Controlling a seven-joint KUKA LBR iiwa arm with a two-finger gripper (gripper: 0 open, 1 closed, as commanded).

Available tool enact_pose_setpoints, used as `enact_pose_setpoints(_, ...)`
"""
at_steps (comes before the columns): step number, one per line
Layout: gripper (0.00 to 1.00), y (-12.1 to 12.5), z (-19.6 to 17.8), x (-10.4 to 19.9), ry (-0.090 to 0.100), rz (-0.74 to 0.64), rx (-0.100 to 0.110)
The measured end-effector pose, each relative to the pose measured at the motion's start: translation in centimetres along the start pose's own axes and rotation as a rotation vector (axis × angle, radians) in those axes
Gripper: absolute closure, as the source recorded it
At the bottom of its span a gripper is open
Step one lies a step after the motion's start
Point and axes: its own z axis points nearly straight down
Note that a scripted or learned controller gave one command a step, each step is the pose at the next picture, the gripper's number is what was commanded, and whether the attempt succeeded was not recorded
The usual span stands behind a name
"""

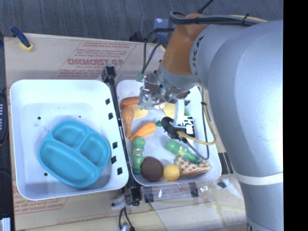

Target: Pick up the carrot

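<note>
Still untouched, the carrot (144, 129) lay in the right bin (215, 170), slanting with its thick end toward the bin's middle and its tip pointing at the left wall. It sat among other play food: a drumstick-like piece (127, 115) just above it, a green bottle-shaped toy (138, 152) just below, then a brown ball (151, 168), a yellow ball (171, 172) and a pizza slice (192, 167) along the near edge. The crowding mattered, since anything coming down on the carrot had neighbours close on two sides. The gripper (147, 98) hung over the far part of that bin, above and slightly right of the carrot, apart from it; nothing showed between its fingers, though the wrist hardware blurred together there and whether the pincer stood open or closed could not be told. The left bin (19, 129) held a blue divided plate (74, 151), well clear of the work. By my reading the reach was in hand and the grasp itself not yet made; the next move would call for shifting toward the carrot's middle and descending across its narrow width.
</note>
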Motion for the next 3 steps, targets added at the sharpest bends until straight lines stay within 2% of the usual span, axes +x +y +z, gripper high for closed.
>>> enact_pose_setpoints(1,1.0,-2.0,0.4,8.0,-0.002,0.229,0.005)
enact_pose_setpoints(2,1.0,-7.8,-2.5,14.7,-0.004,0.321,0.01)
enact_pose_setpoints(3,1.0,-4.3,-3.5,13.3,-0.004,0.155,0.004)
